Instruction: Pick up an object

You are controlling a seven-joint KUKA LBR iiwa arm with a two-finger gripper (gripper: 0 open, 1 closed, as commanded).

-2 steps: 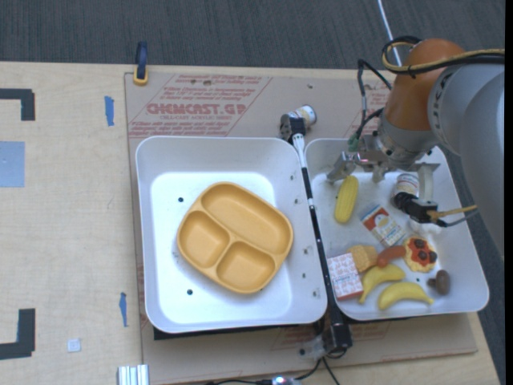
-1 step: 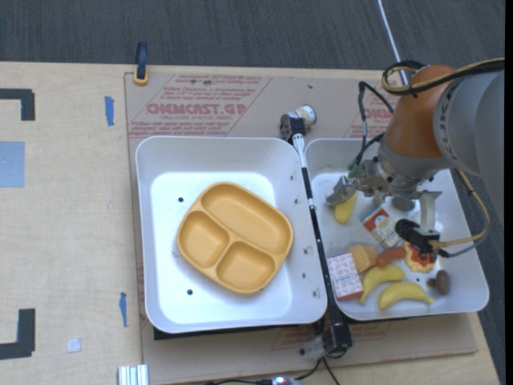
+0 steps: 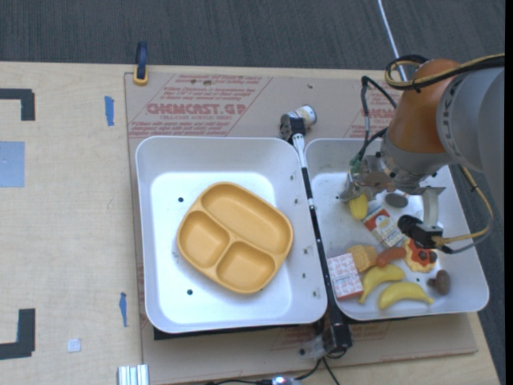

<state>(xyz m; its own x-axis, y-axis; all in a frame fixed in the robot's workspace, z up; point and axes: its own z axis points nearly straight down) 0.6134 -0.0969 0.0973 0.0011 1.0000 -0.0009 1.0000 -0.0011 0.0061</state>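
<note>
My gripper (image 3: 360, 189) hangs low over the far left part of the right bin (image 3: 473, 295), just above a small yellow toy piece (image 3: 358, 208). Whether it touches the piece I cannot tell. Beside that piece lies a red and white carton (image 3: 385, 228). Nearer the front lie a waffle piece (image 3: 362, 256), a red sausage (image 3: 391, 256), a pink checked box (image 3: 345, 276) and two yellow bananas (image 3: 403, 295). A red and yellow piece (image 3: 422, 257) and a brown lump (image 3: 438, 280) sit at the right.
The left bin (image 3: 152, 215) holds a yellow three-part plate (image 3: 234, 237). A black divider rail (image 3: 313, 215) runs between the bins. The arm's grey and orange body (image 3: 425, 119) covers the right bin's far corner.
</note>
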